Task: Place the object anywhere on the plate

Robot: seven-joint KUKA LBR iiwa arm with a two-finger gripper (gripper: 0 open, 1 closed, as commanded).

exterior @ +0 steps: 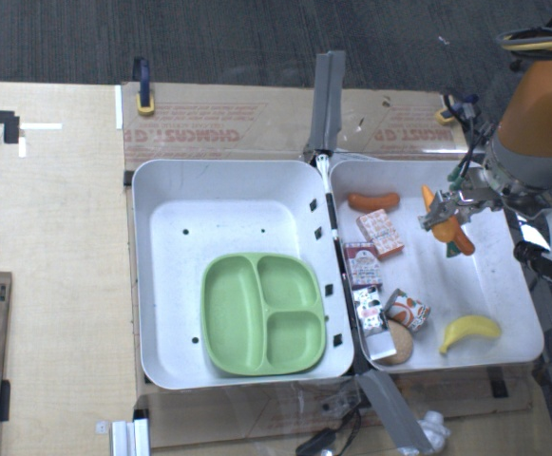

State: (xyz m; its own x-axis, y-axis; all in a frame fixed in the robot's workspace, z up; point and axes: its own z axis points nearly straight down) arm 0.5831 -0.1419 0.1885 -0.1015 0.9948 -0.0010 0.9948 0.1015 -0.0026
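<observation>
- the gripper sits over the right bin, near its far right corner, fingers pinched on an orange carrot.
- the green plate lies in the left bin, toward its near edge.
- a sausage lies at the right bin's far edge.
- a banana lies near its near right corner.

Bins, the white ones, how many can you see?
2. The left bin holds a green plate; the right bin, beside it, holds a banana, a sausage and small packets.
</observation>
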